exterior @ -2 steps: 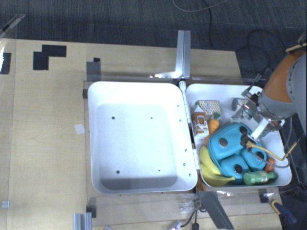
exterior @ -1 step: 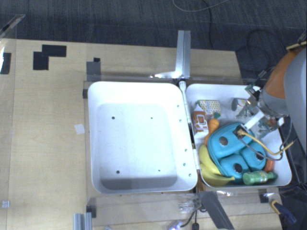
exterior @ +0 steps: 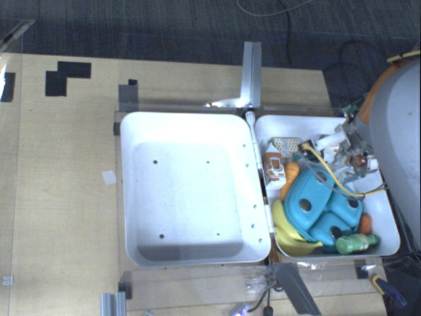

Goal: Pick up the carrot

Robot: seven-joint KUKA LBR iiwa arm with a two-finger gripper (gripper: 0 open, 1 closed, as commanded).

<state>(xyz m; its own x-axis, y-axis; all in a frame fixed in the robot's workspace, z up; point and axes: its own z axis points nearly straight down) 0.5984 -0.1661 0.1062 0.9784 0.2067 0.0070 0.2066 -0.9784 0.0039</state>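
Gripper (exterior: 342,151): at the upper right of the right bin, low over its contents, among cables and metal parts; whether it is apart or together cannot be told.
Arm (exterior: 395,130): a large grey mass at the right edge of the frame, with an orange band showing along its upper left rim.
Yellow cable (exterior: 332,176): loops from the wrist area down across the blue toy.
Carrot (exterior: 290,176): orange, in the right bin toward its left side, just beside the upper left edge of the blue toy and right of the small carton; apart from the gripper.
Blue toy (exterior: 322,209): a turquoise moulded piece with dark holes, in the middle of the right bin.
Small carton (exterior: 273,166): lies against the right bin's left wall.
Banana (exterior: 289,232): yellow, curving along the lower left of the right bin, partly under the blue toy.
Green bottle (exterior: 355,243): lying on its side at the lower right of the right bin.
Right bin (exterior: 392,239): white, shallow, crowded.
Left bin (exterior: 184,189): white, centre of the frame, touching the right bin along a metal divider.
Bench (exterior: 59,196): pale wood, with black tape marks at the upper left.
Floor (exterior: 164,12): dark carpet across the top of the frame, a thin cable trailing over it at upper right.
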